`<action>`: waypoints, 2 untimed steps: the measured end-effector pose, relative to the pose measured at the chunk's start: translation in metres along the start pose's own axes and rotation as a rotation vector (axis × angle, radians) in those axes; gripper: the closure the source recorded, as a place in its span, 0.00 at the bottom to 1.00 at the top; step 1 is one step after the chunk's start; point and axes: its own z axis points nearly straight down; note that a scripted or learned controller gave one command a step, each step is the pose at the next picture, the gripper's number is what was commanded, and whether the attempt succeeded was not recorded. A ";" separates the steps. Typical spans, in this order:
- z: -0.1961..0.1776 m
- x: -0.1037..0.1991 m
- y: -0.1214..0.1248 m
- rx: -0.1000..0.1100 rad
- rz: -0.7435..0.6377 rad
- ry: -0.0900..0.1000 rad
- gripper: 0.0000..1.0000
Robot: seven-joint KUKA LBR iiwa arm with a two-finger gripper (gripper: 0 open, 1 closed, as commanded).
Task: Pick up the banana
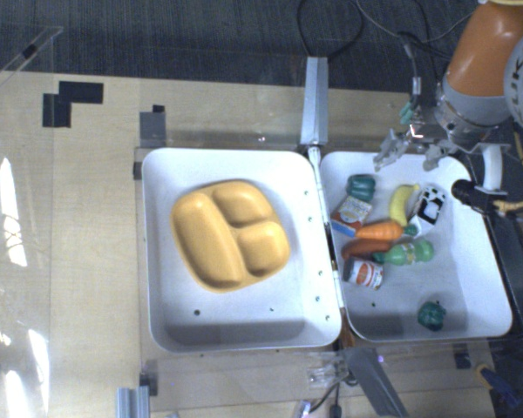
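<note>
The grey arm with its orange band is cut off by the top and right edges of the camera view, so only the wrist and the two-finger metal gripper are seen; the fingers stand spread apart with nothing between them, hovering over the far rim of the right shallow white bin. Several items in that bin overlap and are hard to identify: a small black-and-white object lies partly under the arm's fittings, and a white pouch with red and blue print is partly covered by its neighbours. The short yellow banana lies in the far half of the right bin, just beside the black-and-white object and touching the orange carrot at its near end, close below the gripper but apart from it. Also counted there: one dark teal cup-shaped piece, one brown sausage-shaped piece, one green bottle, one red-and-white can, and one dark green lump alone near the front. The left shallow white bin holds one large yellow moulded form in three lobes
</note>
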 end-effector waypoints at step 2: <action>0.050 -0.023 0.024 -0.004 0.004 0.000 0.00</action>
